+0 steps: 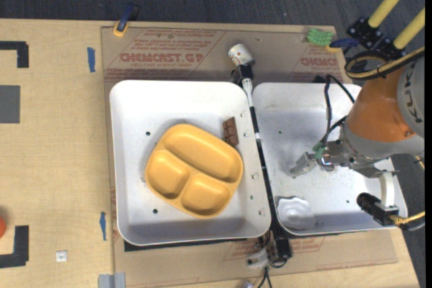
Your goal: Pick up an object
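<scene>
While the grey arm [391,125] with its orange band reaches in from the right, the claw [302,165] hangs low over the right bin [317,104], roughly at its middle — metal tips pointing left toward the divider between the bins. Whether those tips are spread or closed, I cannot tell from this angle, and nothing shows between them. Just below the claw, near the right bin's front left corner, lies a small white crumpled object [294,210], close by but apart from the tips. Over in the left bin [135,111], a yellow compartment tray [194,168] sits upside down, tilted across the floor — and a small brown block [230,132] lies just beside its upper right edge, against the bin's right wall. Both bins rest on the cardboard-covered desk [54,145].
</scene>
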Controlling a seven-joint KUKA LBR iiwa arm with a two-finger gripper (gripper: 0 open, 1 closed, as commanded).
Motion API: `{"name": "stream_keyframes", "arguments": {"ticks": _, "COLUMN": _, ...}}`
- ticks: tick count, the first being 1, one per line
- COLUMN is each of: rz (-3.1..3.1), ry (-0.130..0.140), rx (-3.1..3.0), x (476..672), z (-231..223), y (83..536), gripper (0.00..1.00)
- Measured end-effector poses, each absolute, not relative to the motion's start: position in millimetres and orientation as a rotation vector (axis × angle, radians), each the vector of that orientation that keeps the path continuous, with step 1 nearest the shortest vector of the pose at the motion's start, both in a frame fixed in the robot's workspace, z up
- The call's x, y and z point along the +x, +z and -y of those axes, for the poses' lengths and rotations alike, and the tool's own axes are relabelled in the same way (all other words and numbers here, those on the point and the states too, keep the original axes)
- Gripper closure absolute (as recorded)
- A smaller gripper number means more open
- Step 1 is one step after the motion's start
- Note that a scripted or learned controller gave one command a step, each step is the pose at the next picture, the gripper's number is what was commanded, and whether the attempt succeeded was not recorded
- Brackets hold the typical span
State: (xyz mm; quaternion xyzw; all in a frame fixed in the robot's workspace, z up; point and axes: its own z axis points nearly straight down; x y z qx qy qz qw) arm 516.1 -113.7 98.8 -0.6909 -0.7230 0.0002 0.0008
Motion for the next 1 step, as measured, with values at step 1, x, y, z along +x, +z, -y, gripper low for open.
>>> {"name": "stream_keyframes", "arguments": {"ticks": 1, "rz": 2.324, "ry": -0.002, "rx": -2.118, "x": 575.6, "z": 148.3, "y": 85.5, "gripper": 0.00}}
